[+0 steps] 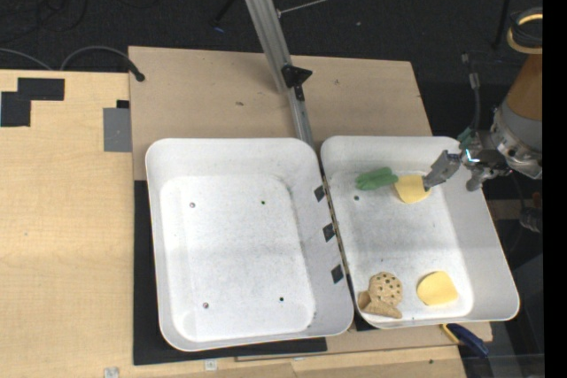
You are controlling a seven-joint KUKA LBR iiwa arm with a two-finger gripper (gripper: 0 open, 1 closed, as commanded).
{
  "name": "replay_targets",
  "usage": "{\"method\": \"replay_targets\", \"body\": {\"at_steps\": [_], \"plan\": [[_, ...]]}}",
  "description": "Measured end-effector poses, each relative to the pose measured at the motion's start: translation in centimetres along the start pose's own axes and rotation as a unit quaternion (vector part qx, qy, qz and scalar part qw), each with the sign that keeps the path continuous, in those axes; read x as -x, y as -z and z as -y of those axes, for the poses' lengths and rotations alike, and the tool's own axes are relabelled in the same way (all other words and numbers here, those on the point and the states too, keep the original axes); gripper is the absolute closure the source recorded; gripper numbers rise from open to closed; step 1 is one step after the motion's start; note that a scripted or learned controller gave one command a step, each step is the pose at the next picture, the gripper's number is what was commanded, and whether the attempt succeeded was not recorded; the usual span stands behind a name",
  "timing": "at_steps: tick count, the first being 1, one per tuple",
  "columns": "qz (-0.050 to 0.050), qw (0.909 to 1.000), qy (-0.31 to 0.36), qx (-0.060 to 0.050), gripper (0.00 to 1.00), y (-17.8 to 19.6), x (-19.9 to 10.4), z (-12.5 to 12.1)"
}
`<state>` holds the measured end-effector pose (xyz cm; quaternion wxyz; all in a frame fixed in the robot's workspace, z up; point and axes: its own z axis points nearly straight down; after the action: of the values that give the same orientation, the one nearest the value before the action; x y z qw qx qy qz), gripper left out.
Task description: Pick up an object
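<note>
White plastic forms both shallow bins on the wooden worktop (71,217). Furthest left, the left bin (177,164) shows a bare floor with a few small dark specks. A slanted aluminium rail (266,31) rises from the seam between the two bins toward the top of the view.

Moving right, the right bin (496,279) holds four things. Near its far edge lies a green oblong object (376,180), and just beside it to the right sits a pale yellow piece (410,189), the two nearly touching. At the near edge a tan speckled cookie-shaped item (384,294) lies to the left of a second yellow round piece (437,288), with a clear gap between them.

Further right, the gripper (454,169) hangs over the far right part of the right bin. One grey finger (438,168) slants down and leftward, its tip right at the right edge of the pale yellow piece near the green object; whether it actually touches cannot be judged. A second finger (478,175) shows further right, well apart from the first, so the gripper stands spread wide with nothing between the fingers. The two items at the near edge lie well apart from it.

At the far right, the arm (523,115) enters over the bin's rim, its orange band above the grey wrist, leaning in toward the bin.
</note>
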<state>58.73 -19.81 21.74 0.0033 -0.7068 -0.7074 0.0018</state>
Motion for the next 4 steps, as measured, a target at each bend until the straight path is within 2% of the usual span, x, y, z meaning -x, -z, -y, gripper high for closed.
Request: {"method": "replay_targets", "body": {"at_steps": [1, 2, 3, 4], "plan": [[0.001, 1.0, 0.001, 0.002, 0.0, 0.3, 0.0, -0.1], [0.0, 1.0, 0.0, 0.0, 0.0, -4.6, -0.1, 0.9], [0.0, 1.0, 0.001, 0.0, 0.0, -9.5, -0.3, 0.1], [0.001, 1.0, -0.001, 0.003, 0.0, -12.6, -0.4, 0.0]]}}
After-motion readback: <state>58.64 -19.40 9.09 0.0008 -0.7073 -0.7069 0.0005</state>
